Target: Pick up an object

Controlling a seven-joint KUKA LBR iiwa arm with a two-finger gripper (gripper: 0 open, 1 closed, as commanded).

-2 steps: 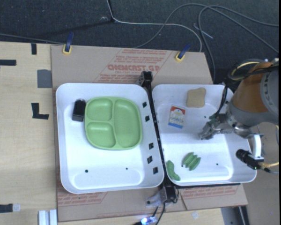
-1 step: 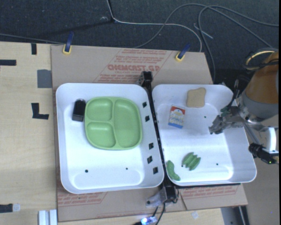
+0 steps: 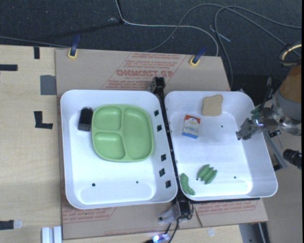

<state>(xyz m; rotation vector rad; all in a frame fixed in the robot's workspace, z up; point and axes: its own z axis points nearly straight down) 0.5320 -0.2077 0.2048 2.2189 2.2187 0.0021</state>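
The right bin (image 3: 258, 186) holds a tan slice of bread (image 3: 212, 105) at the back, a small red, white and blue carton (image 3: 191, 126) in the middle, a green pea pod cluster (image 3: 206, 173) and another green pod (image 3: 186, 184) at the front left. My gripper (image 3: 247, 129) hangs over the right bin's right rim, away from all of these, with nothing seen between its fingers. The left bin (image 3: 111, 191) holds a green divided plate (image 3: 123, 133) and a small black block (image 3: 85, 118) beside it.
Both bins sit on a cardboard sheet (image 3: 142, 67) held by yellow and blue clamps (image 3: 72, 48). White cables (image 3: 192, 19) run across the dark floor behind. The arm's grey body (image 3: 289, 110) stands just right of the right bin.
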